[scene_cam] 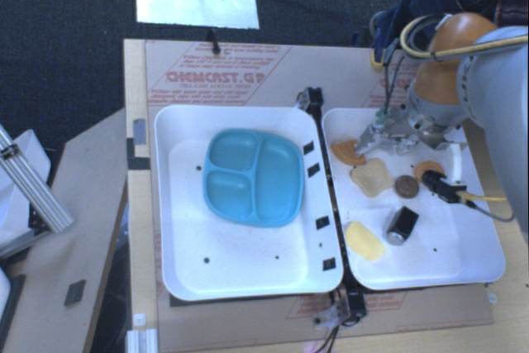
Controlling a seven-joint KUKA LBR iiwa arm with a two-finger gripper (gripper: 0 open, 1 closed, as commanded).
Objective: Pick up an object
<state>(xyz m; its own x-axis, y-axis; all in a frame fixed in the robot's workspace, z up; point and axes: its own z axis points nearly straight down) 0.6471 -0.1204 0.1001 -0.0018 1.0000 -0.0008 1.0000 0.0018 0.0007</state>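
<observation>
1. Bins: two shallow white plastic bins sit side by side on the bench, the left bin (pixel 178 260) and the right bin (pixel 463 264), meeting along a black centre divider (pixel 324 178).
2. A light-blue, rounded-square plastic plate with three compartments (pixel 253 176) lies flat in the left bin.
3. The grey arm with the orange band (pixel 459 45) reaches in from the right, and its two-finger gripper (pixel 382 136) is low over the upper left part of the right bin.
4. Whether the gripper is spread or closed cannot be told from this angle; nothing is seen held in it.
5. An orange crescent-shaped piece (pixel 345 152) lies just beside the gripper's tip, on the bin floor.
6. Below it lie a pale tan square slice (pixel 370 177), a small brown round disc (pixel 406 186) and an orange ring-shaped piece (pixel 429 171).
7. Nearer the front lie a pale yellow oval piece (pixel 364 240) and a small black-and-silver cylinder (pixel 402 225), near each other.
</observation>
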